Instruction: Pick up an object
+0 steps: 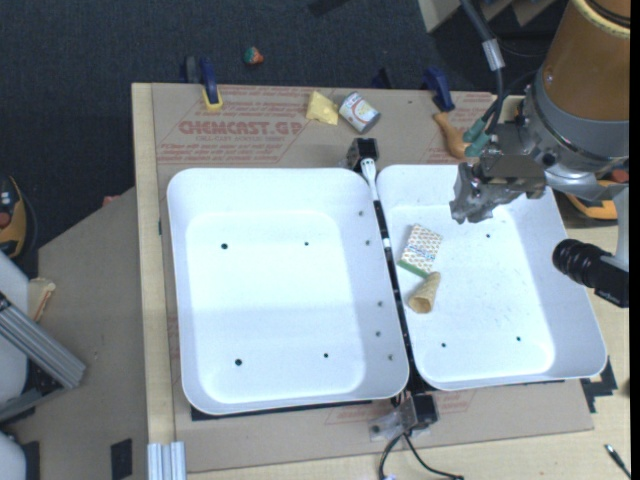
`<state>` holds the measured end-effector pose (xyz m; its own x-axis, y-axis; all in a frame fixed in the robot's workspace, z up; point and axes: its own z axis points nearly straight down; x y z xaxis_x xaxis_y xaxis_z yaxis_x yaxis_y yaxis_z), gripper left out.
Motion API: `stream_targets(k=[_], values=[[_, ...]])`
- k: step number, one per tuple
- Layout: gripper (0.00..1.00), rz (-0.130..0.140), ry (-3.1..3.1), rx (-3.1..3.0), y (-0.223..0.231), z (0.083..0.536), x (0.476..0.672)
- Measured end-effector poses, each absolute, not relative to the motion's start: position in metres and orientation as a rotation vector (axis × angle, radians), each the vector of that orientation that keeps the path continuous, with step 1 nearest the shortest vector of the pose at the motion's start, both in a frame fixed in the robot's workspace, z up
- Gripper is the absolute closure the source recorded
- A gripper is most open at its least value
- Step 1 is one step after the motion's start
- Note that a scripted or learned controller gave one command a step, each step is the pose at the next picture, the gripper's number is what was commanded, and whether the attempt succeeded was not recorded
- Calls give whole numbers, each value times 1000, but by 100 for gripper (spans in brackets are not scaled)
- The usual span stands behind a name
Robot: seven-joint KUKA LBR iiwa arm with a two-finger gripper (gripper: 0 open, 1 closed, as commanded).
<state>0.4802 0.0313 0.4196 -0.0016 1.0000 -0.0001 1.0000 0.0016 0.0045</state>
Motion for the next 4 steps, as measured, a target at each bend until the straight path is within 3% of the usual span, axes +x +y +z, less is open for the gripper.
stream_targets(k=[1,2,3,4], values=[[100,-9,2235,2217,118,313,573],[100,10,2237,2208,216,349,537],[100,32,2221,2212,225,544,518],[100,-25,2227,2226,224,403,477]])
